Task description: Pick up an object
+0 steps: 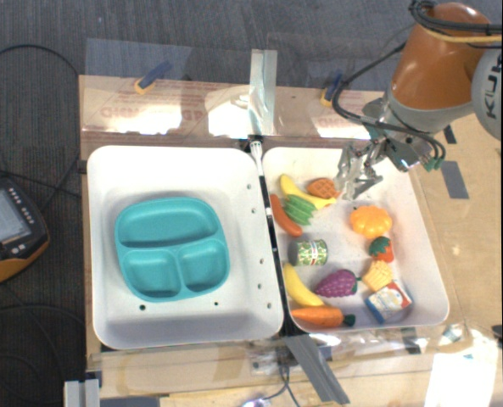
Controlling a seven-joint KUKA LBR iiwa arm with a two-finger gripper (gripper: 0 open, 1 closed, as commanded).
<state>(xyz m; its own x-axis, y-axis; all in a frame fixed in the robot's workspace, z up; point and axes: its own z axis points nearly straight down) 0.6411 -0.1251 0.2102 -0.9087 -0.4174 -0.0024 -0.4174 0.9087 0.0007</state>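
Toy food lying in the right bin [429,261], gripper [355,179] hanging at its far end.

Nearest the camera, a carrot [317,317], a banana [300,287] and purple grapes [336,283] are lying; farther back, a green can [309,252] and an orange pepper [370,220] are sitting. Beyond them, a small orange waffle-like piece [323,187] is lying just left of the fingertips, ungrasped. The jaws are hanging spread, gripping nothing. A teal tray [173,246] is sitting in the left bin [107,176].
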